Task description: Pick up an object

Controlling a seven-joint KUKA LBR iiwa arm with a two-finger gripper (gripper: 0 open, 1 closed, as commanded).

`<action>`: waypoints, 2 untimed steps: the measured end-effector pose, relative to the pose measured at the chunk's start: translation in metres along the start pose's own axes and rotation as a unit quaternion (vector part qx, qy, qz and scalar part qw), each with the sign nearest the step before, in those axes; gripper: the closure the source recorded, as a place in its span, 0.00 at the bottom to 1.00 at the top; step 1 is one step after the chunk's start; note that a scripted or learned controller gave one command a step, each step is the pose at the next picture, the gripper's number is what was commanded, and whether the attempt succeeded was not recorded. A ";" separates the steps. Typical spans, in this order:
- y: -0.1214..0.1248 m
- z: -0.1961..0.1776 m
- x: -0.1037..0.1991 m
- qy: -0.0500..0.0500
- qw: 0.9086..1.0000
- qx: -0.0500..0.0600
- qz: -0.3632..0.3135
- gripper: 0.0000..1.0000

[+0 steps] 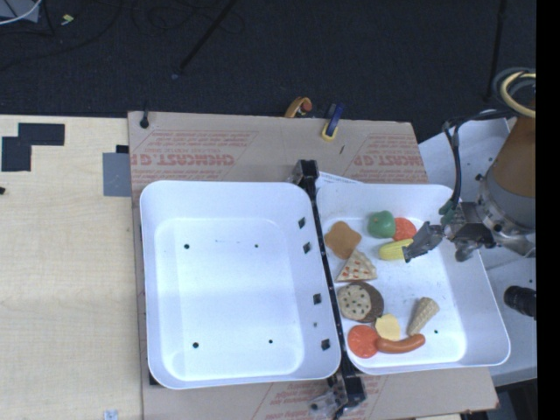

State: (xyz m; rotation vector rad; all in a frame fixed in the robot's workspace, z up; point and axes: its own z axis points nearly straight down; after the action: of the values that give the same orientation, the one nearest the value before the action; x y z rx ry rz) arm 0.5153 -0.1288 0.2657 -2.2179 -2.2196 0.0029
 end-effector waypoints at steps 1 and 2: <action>0.030 0.164 0.036 0.001 1.000 0.005 -0.001 0.00; 0.062 0.029 0.087 0.000 1.000 -0.007 -0.003 0.00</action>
State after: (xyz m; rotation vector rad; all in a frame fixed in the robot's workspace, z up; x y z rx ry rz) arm 0.5772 -0.0417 0.2368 -2.2184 -2.2338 -0.0134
